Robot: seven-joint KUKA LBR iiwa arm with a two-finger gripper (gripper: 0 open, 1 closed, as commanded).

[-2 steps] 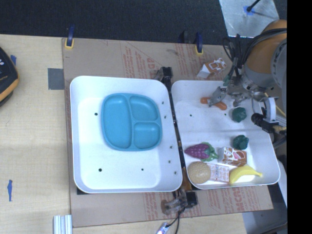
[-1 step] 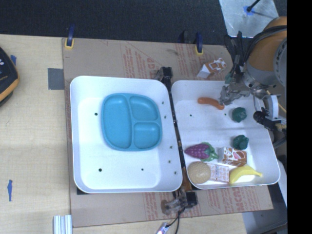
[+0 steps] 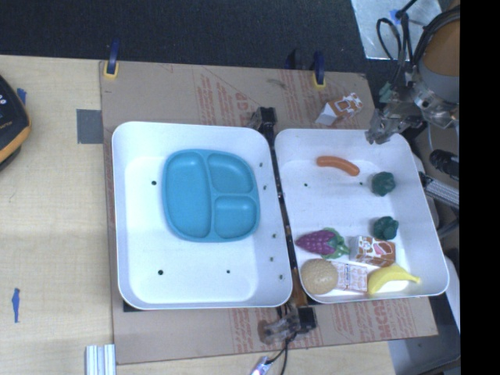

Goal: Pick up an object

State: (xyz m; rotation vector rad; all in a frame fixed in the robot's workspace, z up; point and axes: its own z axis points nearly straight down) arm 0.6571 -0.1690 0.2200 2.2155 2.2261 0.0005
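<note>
The gripper [image 3: 380,131] hangs over the right bin's [image 3: 312,209] far right corner; whether it is clenched, I cannot tell. A sausage [image 3: 337,164] lies near it in that bin.

Two white bins [image 3: 125,209], one blue plate [image 3: 211,195], two green lumps [image 3: 383,183], one sausage [image 3: 337,164], one banana [image 3: 391,280].
</note>
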